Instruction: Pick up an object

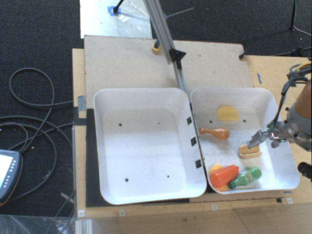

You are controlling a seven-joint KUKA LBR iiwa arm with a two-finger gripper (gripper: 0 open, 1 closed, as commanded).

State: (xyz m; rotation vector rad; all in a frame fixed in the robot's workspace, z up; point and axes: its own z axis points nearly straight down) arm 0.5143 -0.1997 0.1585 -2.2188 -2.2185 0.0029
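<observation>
The right bin (273,101) holds several toy foods: a yellow round piece (227,113) at the back, an orange drumstick (215,133) in the middle, a tan bun (249,152), an orange-red carrot-like piece (224,175) and a green bottle (245,177) at the front. My gripper (257,139) comes in from the right, its fingers pointing left just above the tan bun. I see nothing between its fingers.
The left bin (105,101) sits beside the right one, with a divider edge between them. A slanted metal pole (163,28) crosses the back of the bench. Cables and a pendant lie on the floor at left.
</observation>
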